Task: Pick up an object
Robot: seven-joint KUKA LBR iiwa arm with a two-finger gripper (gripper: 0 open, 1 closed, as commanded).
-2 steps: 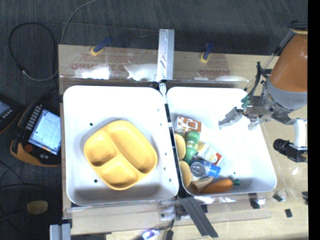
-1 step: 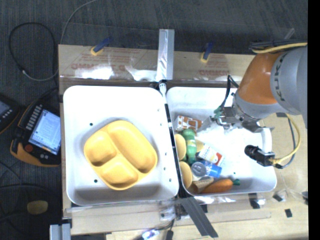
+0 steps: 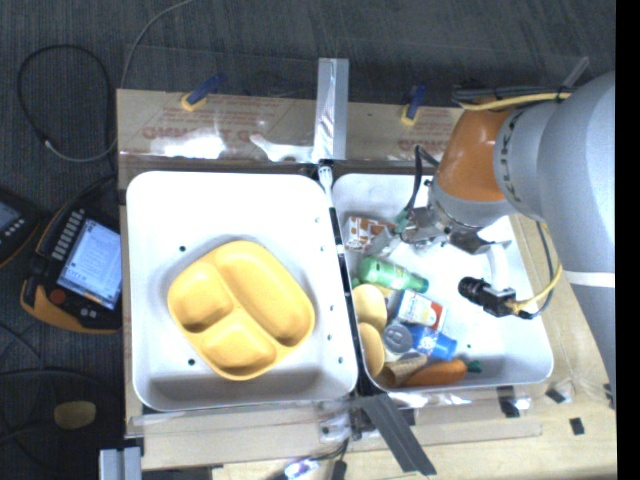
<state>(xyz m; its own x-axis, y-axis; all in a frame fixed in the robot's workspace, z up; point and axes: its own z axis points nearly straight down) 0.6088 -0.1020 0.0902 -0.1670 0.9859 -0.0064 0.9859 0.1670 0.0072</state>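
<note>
Bins sit side by side: left bin [image 3: 150, 268] holds a yellow tray [image 3: 240, 308], right bin [image 3: 520, 318] a clutter where the pincer [image 3: 425, 226] should descend squarely over the green bottle [image 3: 392, 274] just beside it.

Bright even light, soft focus, mild glare
</note>
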